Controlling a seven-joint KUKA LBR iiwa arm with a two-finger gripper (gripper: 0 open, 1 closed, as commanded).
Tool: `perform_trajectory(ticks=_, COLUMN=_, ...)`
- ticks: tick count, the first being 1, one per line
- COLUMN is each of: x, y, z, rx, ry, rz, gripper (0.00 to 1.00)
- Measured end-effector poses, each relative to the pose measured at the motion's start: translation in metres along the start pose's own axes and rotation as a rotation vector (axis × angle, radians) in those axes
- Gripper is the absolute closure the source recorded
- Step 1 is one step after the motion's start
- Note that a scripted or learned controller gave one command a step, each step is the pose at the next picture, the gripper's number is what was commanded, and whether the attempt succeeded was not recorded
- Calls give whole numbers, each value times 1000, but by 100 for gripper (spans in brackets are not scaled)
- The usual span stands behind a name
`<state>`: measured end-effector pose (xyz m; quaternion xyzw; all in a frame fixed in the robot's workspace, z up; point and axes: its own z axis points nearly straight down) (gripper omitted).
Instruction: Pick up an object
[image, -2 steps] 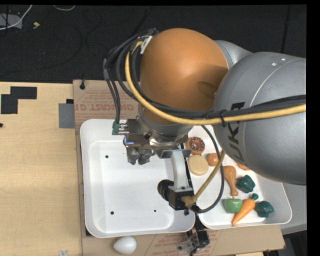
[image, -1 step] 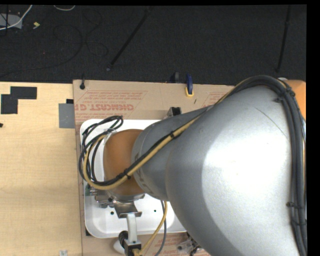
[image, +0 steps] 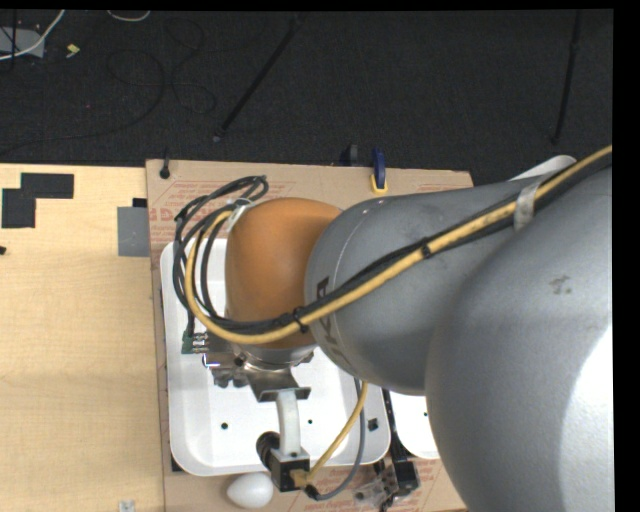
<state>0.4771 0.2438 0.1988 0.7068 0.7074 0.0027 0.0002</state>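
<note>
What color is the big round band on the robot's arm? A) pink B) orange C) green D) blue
B, because the big rounded band above the wrist of the grey robot arm is plainly orange, hanging over the shallow white bin.

A single fixed camera looks down at a slant from above the desk (image: 70, 330). It sits close to the arm (image: 470, 300), whose grey bulk enters from the right and fills much of the frame, covering most of the bins. The left bin (image: 190, 440) lies low in the frame, and dark floor (image: 300, 80) with cables runs across the top, beyond the desk's far edge.
</note>
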Motion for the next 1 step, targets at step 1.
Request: perform_trajectory(ticks=1, x=-2, y=-1, z=7, rx=9, ry=-5, rz=4, gripper=0)
